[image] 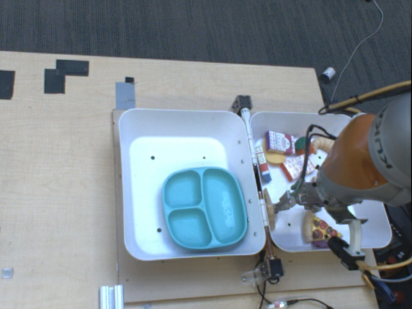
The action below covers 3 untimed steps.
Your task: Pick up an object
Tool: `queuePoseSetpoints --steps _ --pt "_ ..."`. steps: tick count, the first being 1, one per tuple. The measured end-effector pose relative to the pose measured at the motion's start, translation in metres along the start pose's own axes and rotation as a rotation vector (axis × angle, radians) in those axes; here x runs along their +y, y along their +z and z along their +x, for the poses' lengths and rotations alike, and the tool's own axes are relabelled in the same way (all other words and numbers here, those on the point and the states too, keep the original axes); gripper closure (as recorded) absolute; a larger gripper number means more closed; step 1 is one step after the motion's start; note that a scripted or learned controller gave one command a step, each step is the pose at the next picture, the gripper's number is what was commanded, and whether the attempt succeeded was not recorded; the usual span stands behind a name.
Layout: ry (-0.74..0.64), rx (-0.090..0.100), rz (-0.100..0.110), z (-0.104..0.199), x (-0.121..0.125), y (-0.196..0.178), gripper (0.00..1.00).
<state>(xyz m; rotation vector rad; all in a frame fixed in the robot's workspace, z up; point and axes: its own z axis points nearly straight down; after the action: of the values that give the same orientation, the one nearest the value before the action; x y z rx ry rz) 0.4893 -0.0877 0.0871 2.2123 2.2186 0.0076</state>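
Grey and orange, the KUKA arm (364, 163) leans in over the right-hand bin (383, 235) on the pale wooden worktop (58, 192), its wrist hanging above a scatter of small packets and toy food. Judging by how things lie, the pick is not yet made — every object in sight rests on the bin floor: a red-and-white packet (280, 140) near the far wall, a yellow piece (277, 158) just beside it, a pizza-slice toy (317, 229) near the front edge. The end effector (288, 200) appears as a pale shape at the bin's left wall, close to the divider, but whether it stands wide, narrow or closed around anything cannot be told — it is small and blurs into the clutter. Nothing can be seen lifted. The left-hand bin (138, 134) holds only a light blue divided plate (205, 206), lying flat and untouched. Much of the right-hand bin is covered by the arm's bulk, so any objects beneath it are hidden, and the bin's right side is cut off by the arm and cables (360, 56). What remains, by this reading, is the whole grasp and lift.
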Motion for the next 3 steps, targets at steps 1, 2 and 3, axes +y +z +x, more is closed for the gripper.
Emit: queuePoseSetpoints --steps 1,2,3 --pt "-0.002 0.000 -0.006 0.000 0.003 -0.012 1.00" --pt "0.001 0.001 0.007 -0.076 0.041 -0.005 1.00" --pt "-0.001 -0.001 0.001 -0.119 0.061 0.001 1.00"
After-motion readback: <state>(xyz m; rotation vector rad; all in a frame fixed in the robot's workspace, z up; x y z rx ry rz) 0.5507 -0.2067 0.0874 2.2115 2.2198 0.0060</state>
